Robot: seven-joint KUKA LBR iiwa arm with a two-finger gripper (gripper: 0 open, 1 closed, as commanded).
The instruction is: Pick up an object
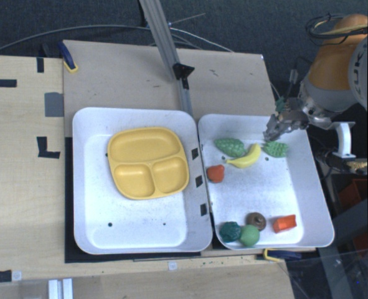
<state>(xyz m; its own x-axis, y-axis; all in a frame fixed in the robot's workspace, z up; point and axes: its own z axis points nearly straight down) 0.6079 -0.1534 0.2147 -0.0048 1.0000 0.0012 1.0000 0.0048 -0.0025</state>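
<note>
My gripper (274, 132) hangs over the far right part of the right bin (311, 185), just above a small green leafy piece (276, 148). Beside that piece lies a yellow banana (246, 157), and left of it a larger green leafy item (230, 146). A small red-orange piece (215, 173) sits near the bin's left wall. Along the front edge are a dark green ball (229, 231), a light green ball (250, 235), a brown round piece (256, 220) and an orange block (285, 223). Nothing shows between the fingers.
The left bin (87, 185) holds a yellow three-compartment plate (148, 162). A grey pole (162, 30) slants over the back of the bench, ending near the bins' shared wall. The arm's orange band (336, 55) is at the upper right.
</note>
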